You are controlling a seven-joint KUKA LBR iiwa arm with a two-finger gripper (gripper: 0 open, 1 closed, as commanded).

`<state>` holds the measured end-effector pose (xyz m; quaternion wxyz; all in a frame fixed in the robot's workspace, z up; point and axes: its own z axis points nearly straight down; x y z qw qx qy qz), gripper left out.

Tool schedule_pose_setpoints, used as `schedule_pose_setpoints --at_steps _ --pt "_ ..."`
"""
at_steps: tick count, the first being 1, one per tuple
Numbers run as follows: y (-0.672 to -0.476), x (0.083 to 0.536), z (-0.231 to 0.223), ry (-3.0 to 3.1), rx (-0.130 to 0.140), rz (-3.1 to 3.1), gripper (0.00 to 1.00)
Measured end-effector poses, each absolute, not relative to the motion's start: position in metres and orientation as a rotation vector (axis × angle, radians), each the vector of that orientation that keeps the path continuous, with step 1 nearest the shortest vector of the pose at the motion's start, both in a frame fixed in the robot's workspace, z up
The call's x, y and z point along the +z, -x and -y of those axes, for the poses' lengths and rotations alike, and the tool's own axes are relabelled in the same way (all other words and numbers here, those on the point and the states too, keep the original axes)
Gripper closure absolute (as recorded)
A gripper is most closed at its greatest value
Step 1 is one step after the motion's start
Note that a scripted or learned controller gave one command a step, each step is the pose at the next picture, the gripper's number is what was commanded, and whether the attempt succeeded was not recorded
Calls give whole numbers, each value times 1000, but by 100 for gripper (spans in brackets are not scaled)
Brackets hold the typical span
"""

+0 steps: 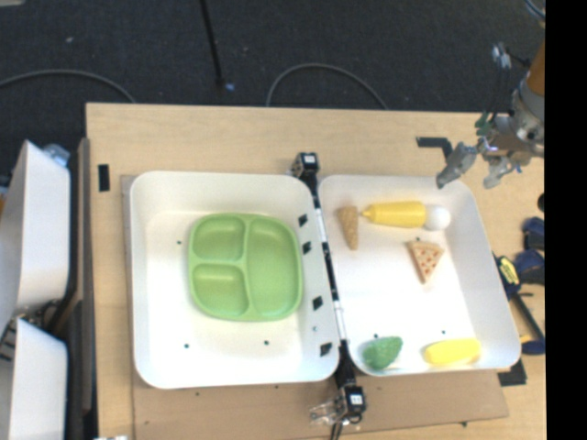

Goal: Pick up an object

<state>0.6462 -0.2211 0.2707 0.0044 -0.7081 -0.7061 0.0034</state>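
Your table carries 2 bins. The left bin holds a green tray. In the right bin, the yellow bottle lies near the far rim, its middle floor free. Your gripper hangs spread, grasping nothing, beyond the far right corner.

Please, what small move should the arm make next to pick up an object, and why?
Probably bring the gripper left and down over the yellow bottle. The gripper hangs above the right bin's far right corner with nothing between its fingers, and the bottle is the nearest object, lying apart from the pizza slice.
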Motion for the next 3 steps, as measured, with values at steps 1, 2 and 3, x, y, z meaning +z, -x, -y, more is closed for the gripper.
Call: schedule_pose_setpoints --at_steps 1,2,3 --pt "-648 280 220 2222 0 2225 0" --pt "-654 219 220 2218 4 2223 0" --pt "-654 156 224 2220 5 2220 0"
